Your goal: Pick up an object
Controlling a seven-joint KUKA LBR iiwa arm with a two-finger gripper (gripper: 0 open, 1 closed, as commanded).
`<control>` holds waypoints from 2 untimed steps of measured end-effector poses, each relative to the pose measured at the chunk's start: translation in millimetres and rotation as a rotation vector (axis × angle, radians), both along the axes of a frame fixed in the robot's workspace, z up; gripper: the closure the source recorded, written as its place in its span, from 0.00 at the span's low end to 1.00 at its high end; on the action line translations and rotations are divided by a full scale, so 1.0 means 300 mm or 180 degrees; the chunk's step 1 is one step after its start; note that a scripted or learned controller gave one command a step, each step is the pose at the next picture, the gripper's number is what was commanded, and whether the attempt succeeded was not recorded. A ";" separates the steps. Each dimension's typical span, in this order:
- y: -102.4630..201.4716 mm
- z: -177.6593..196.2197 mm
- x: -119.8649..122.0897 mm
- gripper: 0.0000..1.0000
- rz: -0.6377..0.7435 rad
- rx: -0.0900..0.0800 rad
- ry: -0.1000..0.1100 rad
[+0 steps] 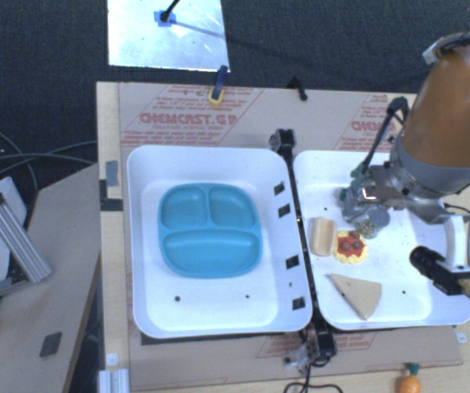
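In the right bin (399, 164) lie three toy food pieces. A pale tan bread-like slab (323, 236) rests near the bin's left wall. Right beside it is a small round pizza piece (350, 247) with red and yellow topping. A tan wedge (356, 294) lies toward the front edge. My gripper (365, 214) hangs low over the bin, just above and behind the pizza piece, with the grey and orange arm (452, 113) rising to the right. Nothing shows in its grasp.
The left bin (145, 219) holds a blue divided plate (210, 229). Black clips run along the wall between the two bins. The back and right part of the right bin's floor is bare white.
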State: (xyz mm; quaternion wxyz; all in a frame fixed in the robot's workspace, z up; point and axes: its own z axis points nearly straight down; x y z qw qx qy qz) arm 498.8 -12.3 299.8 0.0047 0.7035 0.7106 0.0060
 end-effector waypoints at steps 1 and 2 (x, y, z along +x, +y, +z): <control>0.228 -0.118 0.005 1.00 0.0002 0.0001 0.0051; 0.225 -0.368 -0.046 1.00 -0.0029 -0.0007 0.0068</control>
